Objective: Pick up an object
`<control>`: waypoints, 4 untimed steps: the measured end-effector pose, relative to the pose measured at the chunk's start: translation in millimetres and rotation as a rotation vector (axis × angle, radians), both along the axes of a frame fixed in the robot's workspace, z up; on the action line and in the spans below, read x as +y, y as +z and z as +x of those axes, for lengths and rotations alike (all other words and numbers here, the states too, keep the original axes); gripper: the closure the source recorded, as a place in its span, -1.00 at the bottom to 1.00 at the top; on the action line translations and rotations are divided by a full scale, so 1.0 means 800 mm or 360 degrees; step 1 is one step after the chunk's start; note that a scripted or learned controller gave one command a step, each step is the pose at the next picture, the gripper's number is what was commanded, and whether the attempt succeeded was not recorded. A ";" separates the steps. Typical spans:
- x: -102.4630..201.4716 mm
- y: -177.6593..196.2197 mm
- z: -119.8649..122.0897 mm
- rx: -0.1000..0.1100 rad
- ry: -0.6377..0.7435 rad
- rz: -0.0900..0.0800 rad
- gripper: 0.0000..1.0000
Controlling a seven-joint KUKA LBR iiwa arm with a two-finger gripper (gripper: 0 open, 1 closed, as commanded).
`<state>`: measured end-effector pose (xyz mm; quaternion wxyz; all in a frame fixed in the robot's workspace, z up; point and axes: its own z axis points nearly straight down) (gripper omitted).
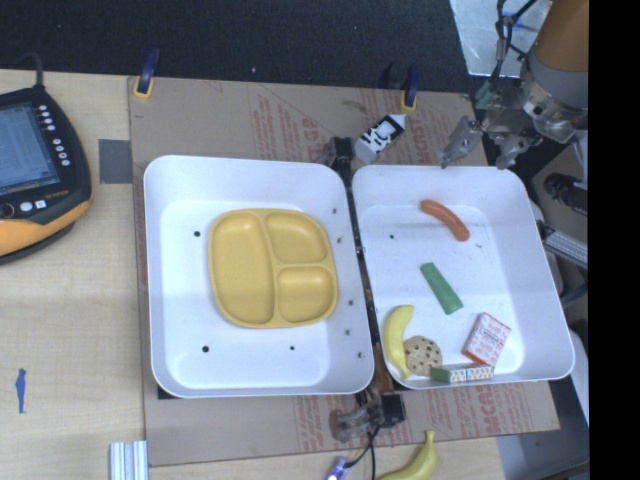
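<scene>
The right bin (535, 243) holds an orange-red sausage (444, 219) near its back. A green block (441, 288) lies in the middle, and along the front are a banana (397, 338), a cookie (422, 353), a red and white box (487, 339) and a small flat packet (462, 374). My gripper (484, 146) hangs above the bin's far right rim, behind the sausage. Its fingers are spread open with nothing between them.
The left bin (160, 268) holds a yellow divided plate (272, 267). A teach pendant (35, 173) lies on the bench at the far left. A black and white object (378, 136) sits behind the bins, and a second banana (415, 460) lies in front of them.
</scene>
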<state>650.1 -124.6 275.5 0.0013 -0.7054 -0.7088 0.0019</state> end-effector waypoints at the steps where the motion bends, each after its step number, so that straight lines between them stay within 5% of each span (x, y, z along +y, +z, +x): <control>1: -0.012 -0.126 -0.098 0.0003 0.0001 0.0000 -1.00; 2: -0.007 -0.227 -0.129 0.0002 0.0002 0.0001 -1.00; 3: -0.009 -0.214 -0.128 0.0004 0.0010 -0.0002 1.00; 4: -0.009 -0.214 -0.128 0.0003 0.0010 -0.0002 -1.00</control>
